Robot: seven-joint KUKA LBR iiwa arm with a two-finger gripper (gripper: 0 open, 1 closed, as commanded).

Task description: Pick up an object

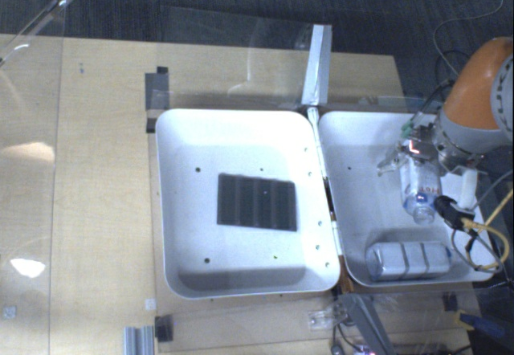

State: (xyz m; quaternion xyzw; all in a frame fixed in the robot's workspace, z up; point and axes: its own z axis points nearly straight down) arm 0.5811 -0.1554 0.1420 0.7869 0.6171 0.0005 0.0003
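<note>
A clear plastic bottle with a bluish end lies lengthwise in the right bin, near its right side. My gripper sits right over the bottle's upper end, reaching in from the orange-banded arm. Whether it touches the bottle is unclear. A grey ribbed block rests along the right bin's front wall. A dark ribbed rectangular pad lies flat in the middle of the left bin.
A metal divider post stands behind the seam between the two bins. Cables trail off the arm near the right bin's right rim. Clear panels stand on the wooden bench at the left.
</note>
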